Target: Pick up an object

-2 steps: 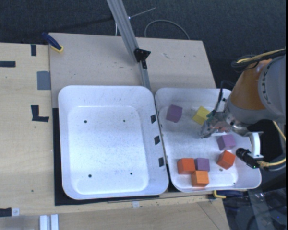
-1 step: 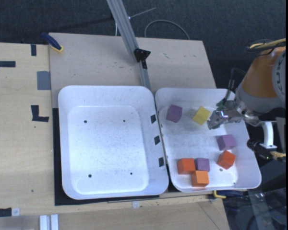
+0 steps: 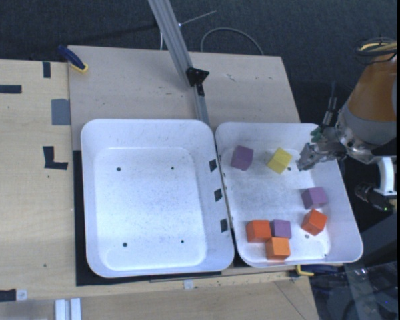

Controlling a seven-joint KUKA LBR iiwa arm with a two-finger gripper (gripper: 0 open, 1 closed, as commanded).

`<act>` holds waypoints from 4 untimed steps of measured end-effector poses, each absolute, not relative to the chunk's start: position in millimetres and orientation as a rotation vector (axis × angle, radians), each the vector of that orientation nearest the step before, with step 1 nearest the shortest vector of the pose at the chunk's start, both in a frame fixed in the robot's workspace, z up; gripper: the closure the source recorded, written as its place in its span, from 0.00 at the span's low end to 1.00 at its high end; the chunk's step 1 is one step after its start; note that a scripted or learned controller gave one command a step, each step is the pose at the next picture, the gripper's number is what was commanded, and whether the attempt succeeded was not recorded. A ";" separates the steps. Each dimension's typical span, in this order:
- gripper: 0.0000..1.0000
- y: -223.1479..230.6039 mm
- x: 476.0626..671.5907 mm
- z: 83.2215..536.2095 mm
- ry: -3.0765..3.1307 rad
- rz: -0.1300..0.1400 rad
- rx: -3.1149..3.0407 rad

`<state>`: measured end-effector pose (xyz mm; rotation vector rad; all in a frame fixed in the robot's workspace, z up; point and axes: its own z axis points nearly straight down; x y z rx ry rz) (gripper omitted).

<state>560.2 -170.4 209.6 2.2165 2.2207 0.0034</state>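
Observation:
The right bin [image 3: 340, 242] holds several blocks. A yellow block [image 3: 279, 160] and a purple block [image 3: 241, 157] lie near its far side. Another purple block [image 3: 314, 197] and an orange block [image 3: 313, 221] sit on its right side. Two orange blocks [image 3: 258, 230] [image 3: 277, 247] and a purple one [image 3: 281, 228] cluster near the front. My gripper [image 3: 305, 161] hangs over the bin's far right part, just right of the yellow block, with nothing visibly between its fingers.
The left bin [image 3: 100, 139] stands beside the right one. A slanted metal bar [image 3: 173, 35] runs down to the gap between the bins. A blue and yellow tool [image 3: 73, 58] lies at the bench's far left.

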 end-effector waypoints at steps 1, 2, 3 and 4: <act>1.00 -119.2 560.7 202.8 2.230 -0.001 2.217; 1.00 -57.2 554.1 213.7 2.232 0.001 2.214; 1.00 -4.4 550.7 227.5 2.232 0.002 2.214; 1.00 52.7 539.1 221.5 2.232 -0.002 2.215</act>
